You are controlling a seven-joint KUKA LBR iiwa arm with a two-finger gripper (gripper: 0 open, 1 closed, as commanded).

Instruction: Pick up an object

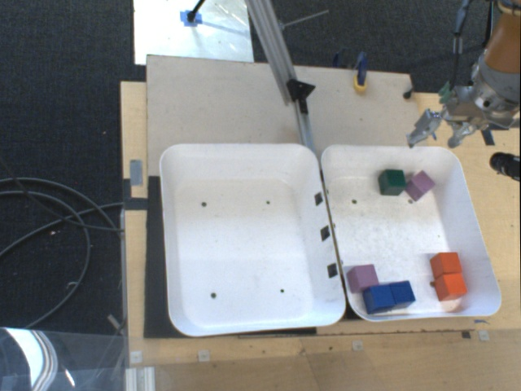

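Jaws first: from the camera view I see the gripper [440, 130] hanging over the far right corner of the right bin [472, 210], its two fingers spread apart, one toward the left and one toward the right, with nothing between them. It sits above the far rim, not yet down among the blocks.

Any block would do for the task, and all of them lie in the right bin. Nearest the gripper are the green block [391, 182] and the light purple block [420, 185], just beside each other at the far end. At the near end sit a purple block [362, 278] touching a blue block [388, 296], and at the near right corner an orange block [448, 276], apparently stacked or doubled. The left bin [175, 218] holds no blocks.

I judge the green and light purple pair the shortest reach, but they crowd each other. To do it well I would centre on one block's free sides, turn the fingers so neither lands on its neighbour, and descend straight before closing.

I can read no brand, label or writing anywhere on the surface [358, 108].
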